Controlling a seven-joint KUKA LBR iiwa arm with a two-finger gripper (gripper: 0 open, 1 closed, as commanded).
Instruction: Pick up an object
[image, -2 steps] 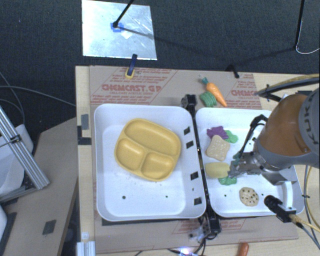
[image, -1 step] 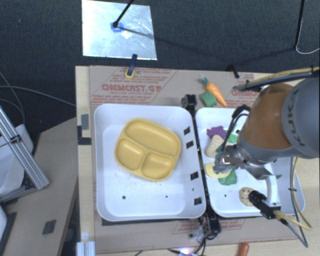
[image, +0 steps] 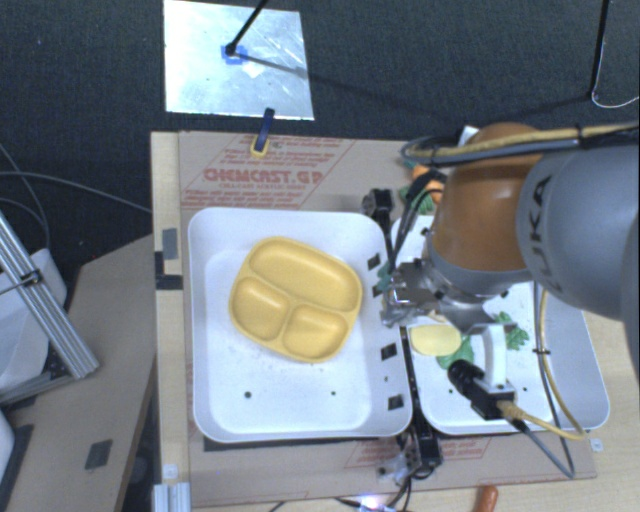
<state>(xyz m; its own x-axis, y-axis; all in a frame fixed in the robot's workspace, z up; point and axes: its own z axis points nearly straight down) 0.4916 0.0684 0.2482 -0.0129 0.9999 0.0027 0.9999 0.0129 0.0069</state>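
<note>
1 pale yellow rounded object (image: 434, 340), half hidden

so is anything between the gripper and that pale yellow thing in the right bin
Nothing visible. The arm hangs right over the right bin, and the pale yellow thing lies just below its wrist, beside some green pieces. The arm's bulk hides the fingers themselves.
</note>
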